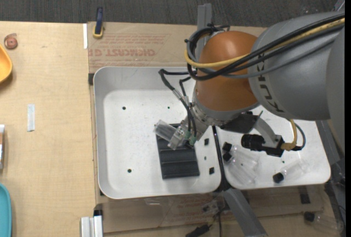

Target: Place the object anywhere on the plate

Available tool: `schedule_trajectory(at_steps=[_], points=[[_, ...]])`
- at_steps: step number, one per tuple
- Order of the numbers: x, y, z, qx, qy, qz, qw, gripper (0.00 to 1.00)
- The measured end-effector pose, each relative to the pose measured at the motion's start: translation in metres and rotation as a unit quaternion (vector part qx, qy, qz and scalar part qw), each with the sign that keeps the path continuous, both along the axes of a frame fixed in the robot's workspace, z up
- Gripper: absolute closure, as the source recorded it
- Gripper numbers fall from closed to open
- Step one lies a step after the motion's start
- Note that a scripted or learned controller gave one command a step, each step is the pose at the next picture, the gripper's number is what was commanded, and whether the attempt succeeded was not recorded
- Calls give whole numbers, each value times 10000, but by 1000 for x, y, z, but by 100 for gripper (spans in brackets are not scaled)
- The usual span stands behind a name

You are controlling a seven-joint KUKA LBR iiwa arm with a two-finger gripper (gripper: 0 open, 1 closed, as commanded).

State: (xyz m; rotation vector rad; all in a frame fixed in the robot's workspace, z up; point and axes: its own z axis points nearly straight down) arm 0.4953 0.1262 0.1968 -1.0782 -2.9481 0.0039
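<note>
Just under and below the jaws (174,136): black ribbed rectangular slab (179,162), flat on the floor of the left shallow white bin (101,137), its upper end touching or hidden by the pale, see-through jaw tips. Jaws apart or together: cannot tell, glare and clutter at the tips. Anything clamped: cannot tell either.

Right of the jaws, across the rim between the bins: clear plastic pieces (241,167) with small black caps, loose in the right shallow white bin (323,167), near its lower edge and well apart from the slab.

Left of the jaws: wide bare white bin floor, dotted with a few small dark holes, open out to the left wall and up to the top wall. Less room below, slab's lower end near the bottom rim. Slab's right edge near the dividing rim.

Above the jaws: orange band (227,71) of the grey arm, looped with yellow and black cables, covering the bins' upper middle.

Further out: light wooden table (49,164) left of the bins, brown cardboard sheet (137,46) beyond the top rim.
</note>
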Motion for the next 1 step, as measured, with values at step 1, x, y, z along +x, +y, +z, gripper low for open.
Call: schedule_trajectory(at_steps=[1], points=[[7, 33, -5, 5, -9, 1126, 9936, 100]])
